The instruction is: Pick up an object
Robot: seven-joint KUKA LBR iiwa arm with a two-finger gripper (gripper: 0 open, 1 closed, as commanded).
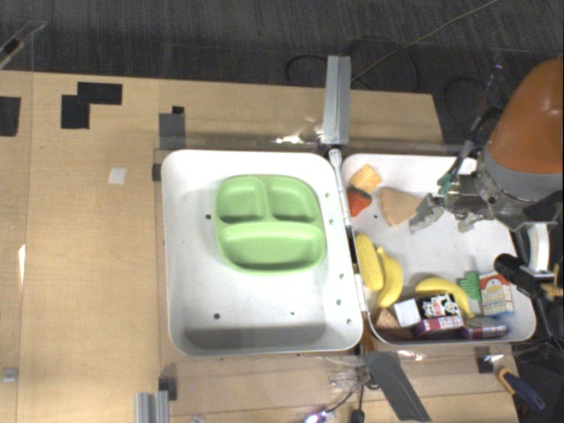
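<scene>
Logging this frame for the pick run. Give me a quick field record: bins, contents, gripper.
left bin: holds a green divided plate
right bin: cluttered with toy food and small boxes
near divider: orange piece, red piece, corn, banana
front edge: second banana, cartons
gripper: over the right bin, beside a tan wedge
grasp: nothing seen held

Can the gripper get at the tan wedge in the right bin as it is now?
Probably yes. The gripper hovers just beside the tan wedge, which lies on bare bin floor, apart from the orange piece and with nothing on top.
</scene>
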